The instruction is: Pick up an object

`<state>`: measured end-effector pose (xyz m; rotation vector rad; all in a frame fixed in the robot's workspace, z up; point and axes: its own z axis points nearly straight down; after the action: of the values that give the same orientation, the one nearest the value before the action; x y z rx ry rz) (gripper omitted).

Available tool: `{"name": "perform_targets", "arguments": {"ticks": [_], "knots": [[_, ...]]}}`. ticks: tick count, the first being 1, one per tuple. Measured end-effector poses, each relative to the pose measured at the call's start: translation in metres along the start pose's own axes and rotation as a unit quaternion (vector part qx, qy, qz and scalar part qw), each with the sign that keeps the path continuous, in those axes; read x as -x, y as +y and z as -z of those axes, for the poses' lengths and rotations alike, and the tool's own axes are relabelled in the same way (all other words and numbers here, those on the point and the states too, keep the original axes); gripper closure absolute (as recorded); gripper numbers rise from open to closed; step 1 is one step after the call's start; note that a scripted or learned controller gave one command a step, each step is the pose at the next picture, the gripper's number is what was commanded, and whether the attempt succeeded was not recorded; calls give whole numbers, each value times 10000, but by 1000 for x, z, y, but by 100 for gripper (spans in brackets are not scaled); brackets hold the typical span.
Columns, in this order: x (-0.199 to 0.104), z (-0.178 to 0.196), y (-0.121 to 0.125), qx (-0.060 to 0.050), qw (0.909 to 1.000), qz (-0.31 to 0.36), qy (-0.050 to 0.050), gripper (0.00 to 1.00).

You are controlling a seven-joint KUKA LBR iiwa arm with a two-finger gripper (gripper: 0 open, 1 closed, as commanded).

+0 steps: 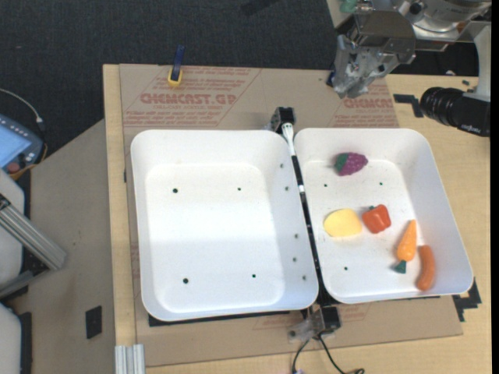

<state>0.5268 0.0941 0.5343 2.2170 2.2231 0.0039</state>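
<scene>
We judge the task barely begun: nothing is lifted yet. The tool [357, 80] hangs above the far edge of the desk [78, 209], beyond the back rim of the right bin [444, 201], and we see nothing held in it. Whether it is open or closed we cannot tell from this slanted view.

All the candidate things lie in the right bin. A purple grape cluster [351, 163] sits near the back, nearest the tool. Toward the middle a yellow lemon-like piece [342, 224] lies just beside a red pepper [376, 218]; they look close to touching. Near the front right a carrot [405, 244] lies beside an orange sausage-shaped piece [425, 267]. The left bin [148, 232] holds none of them.

What remains, as we judge it, is the whole pick: travel over the right bin, descend on one piece, close and lift. The grapes stand apart from the rest, so they seem the least crowded choice.
</scene>
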Motion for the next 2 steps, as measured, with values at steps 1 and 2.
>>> {"name": "perform_targets", "arguments": {"ticks": [1, 2], "knots": [[1, -149, 6, -100, 9999, -22, -20, 100], [51, -225, -51, -78, 10000, -42, -14, 100]]}}
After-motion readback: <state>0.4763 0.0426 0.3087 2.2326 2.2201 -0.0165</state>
